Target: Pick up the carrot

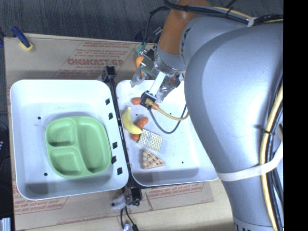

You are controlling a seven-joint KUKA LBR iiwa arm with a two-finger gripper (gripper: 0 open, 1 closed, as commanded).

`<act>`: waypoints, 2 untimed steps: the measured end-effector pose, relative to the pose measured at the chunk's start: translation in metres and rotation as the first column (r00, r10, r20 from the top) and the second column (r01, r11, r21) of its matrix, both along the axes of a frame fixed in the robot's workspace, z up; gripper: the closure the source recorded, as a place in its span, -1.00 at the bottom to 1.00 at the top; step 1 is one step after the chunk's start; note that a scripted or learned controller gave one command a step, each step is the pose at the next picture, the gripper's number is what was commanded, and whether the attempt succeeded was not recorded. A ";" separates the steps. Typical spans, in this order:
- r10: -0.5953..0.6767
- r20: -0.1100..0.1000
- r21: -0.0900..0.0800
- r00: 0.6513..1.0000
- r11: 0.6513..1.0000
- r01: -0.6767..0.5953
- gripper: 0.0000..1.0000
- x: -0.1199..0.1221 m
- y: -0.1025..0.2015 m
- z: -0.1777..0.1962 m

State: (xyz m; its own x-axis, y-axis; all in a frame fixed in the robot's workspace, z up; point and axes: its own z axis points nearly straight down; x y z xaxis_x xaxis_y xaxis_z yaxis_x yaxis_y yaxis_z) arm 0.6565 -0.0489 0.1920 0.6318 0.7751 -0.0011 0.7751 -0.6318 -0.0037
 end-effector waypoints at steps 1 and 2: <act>-0.065 -0.004 0.000 0.998 0.998 0.065 -1.00 -0.007 -0.062 -0.016; 0.099 -0.003 0.002 0.995 0.995 -0.099 -1.00 -0.026 -0.057 -0.102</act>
State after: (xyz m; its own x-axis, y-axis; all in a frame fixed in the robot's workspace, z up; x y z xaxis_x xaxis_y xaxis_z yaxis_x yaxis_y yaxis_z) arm 0.6309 -0.1054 0.0904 0.5523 0.8336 -0.0018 0.8336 -0.5523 -0.0074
